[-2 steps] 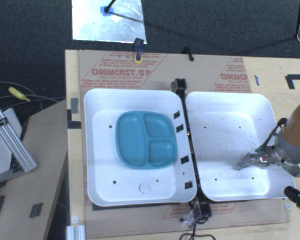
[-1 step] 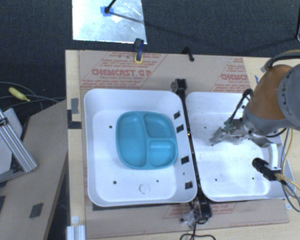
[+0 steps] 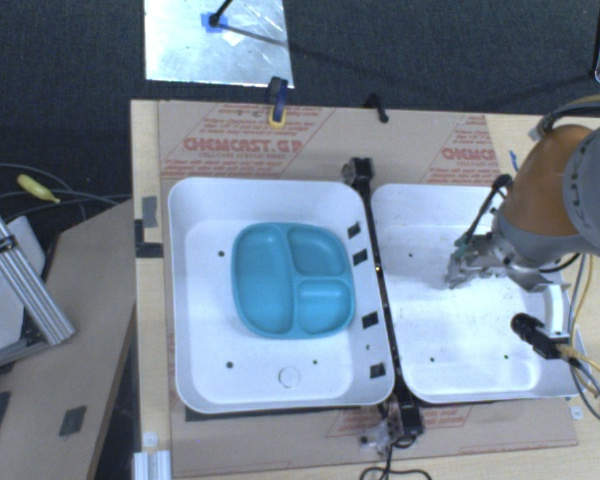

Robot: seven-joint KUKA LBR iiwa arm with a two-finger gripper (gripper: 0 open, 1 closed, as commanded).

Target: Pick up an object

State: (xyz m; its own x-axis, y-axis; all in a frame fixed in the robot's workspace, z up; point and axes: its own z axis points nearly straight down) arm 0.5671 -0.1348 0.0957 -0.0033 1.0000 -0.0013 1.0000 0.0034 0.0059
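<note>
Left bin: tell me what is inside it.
The left bin holds a blue divided plate with three compartments, lying flat near the middle. A small round mark sits on the floor near the front. Whatever lies under the plate is covered.

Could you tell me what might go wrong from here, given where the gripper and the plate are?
1. The gripper sits low in the right bin, while the blue divided plate lies in the left bin; closing here would likely grasp nothing.
2. Crossing over, it could catch the raised rims and black clips between the bins.
3. The plate lies flat and wide, so a grip may slip.
</note>
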